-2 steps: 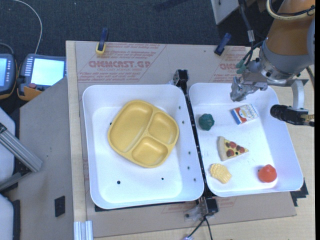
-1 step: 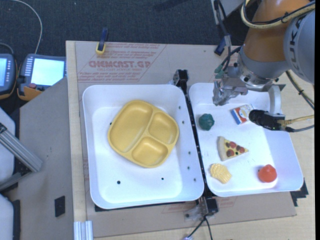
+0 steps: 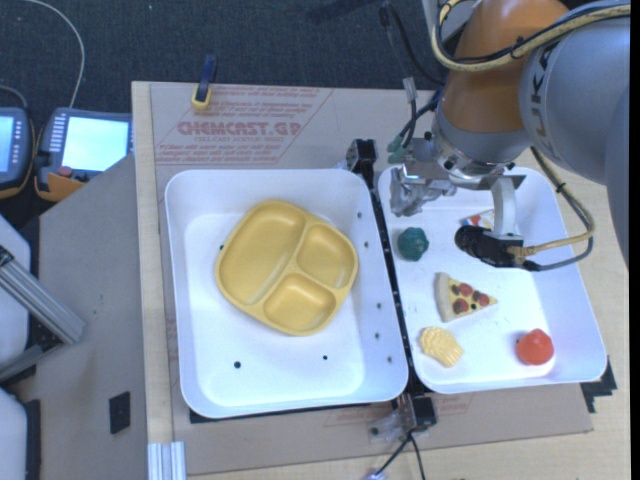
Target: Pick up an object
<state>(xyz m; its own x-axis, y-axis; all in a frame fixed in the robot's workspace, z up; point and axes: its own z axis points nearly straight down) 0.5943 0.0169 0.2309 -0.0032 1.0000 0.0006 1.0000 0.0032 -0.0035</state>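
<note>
Camera view: arm over the right bin (image 3: 575, 298).
You cannot tell the gripper (image 3: 408, 196) state; its tip is blurred above the green ball (image 3: 412, 242).

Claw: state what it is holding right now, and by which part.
Nothing shows between its fingers. The claw hangs in the right bin, above the green ball, which lies on the bin floor, apart from it.

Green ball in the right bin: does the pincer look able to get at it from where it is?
Probably yes. The green ball lies apart from the pizza slice, nothing covers it, and the pincer hangs just above it.
</note>
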